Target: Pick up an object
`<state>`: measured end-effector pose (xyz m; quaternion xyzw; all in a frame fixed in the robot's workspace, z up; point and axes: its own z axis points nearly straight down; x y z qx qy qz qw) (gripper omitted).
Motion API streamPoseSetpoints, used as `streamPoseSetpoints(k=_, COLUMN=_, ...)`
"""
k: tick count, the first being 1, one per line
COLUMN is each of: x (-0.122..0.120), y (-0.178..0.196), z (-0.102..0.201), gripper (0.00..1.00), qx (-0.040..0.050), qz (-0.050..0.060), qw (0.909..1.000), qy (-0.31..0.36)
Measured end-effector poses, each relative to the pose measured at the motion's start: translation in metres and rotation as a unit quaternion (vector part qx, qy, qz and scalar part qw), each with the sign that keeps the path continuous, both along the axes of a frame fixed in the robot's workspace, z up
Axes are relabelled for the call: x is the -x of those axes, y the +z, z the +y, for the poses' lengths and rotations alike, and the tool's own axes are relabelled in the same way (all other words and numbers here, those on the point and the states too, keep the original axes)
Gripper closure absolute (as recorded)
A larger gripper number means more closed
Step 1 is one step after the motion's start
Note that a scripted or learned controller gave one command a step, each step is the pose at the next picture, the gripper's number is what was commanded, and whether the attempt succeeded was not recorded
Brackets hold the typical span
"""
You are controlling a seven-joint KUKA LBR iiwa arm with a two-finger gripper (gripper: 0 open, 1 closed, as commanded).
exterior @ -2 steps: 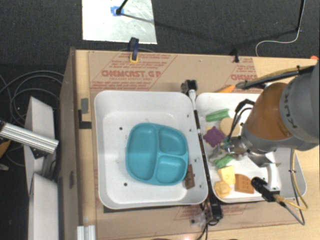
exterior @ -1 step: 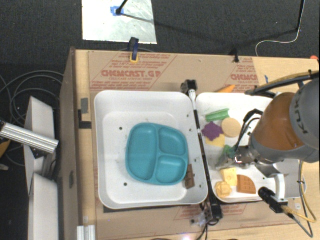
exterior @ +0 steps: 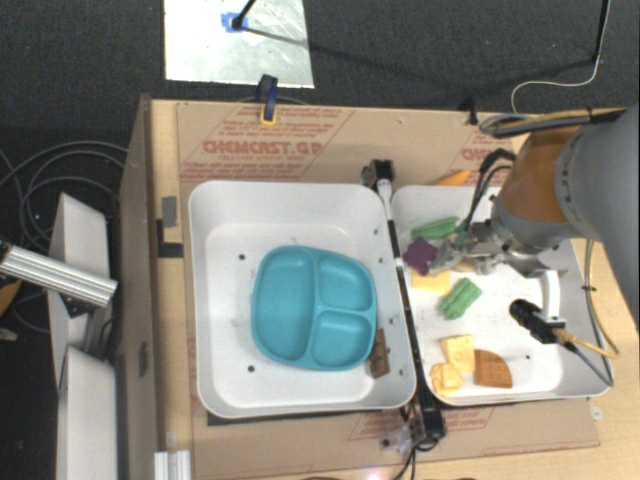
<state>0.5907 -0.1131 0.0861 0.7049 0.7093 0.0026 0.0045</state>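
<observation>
Camera view: the grey arm with its orange band comes in from the right of the frame, over the right bin (exterior: 505, 395). Its gripper (exterior: 452, 256) sits low in the upper left part of that bin. It cannot be told whether the gripper is clenched or released, and nothing can be seen held in it.

Just left of the gripper lies a purple piece (exterior: 420, 256), close to the bin's left wall. A long green piece (exterior: 433, 230) lies above it and a flat yellow slice (exterior: 430, 281) just below it. A second green piece (exterior: 460, 298) lies tilted near the bin's middle. At the lower edge are a yellow block (exterior: 458, 350), a small yellow lump (exterior: 445, 376) and a brown wedge (exterior: 491, 369), close together.

The left bin (exterior: 215, 298) holds a blue divided plate (exterior: 313, 306) in its middle. A dark brown stick (exterior: 380, 354) lies at the plate's lower right, by the bin's right wall. Both bins rest on the cardboard-covered bench (exterior: 300, 143).
</observation>
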Motion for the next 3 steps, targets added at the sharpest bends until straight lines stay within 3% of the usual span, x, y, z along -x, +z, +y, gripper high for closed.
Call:
streamPoseSetpoints(k=1, x=0.069, y=-0.003, z=-0.004, gripper=0.00, qx=-0.0017, qz=0.008, qw=1.0000, qy=-0.004)
streamPoseSetpoints(k=2, x=0.065, y=0.009, z=-0.003, gripper=1.00, qx=-0.0007, qz=0.003, qw=1.0000, qy=-0.003)
streamPoseSetpoints(k=3, x=0.016, y=0.104, z=0.053, gripper=1.00, qx=-0.0018, qz=-0.002, qw=1.0000, qy=0.003)
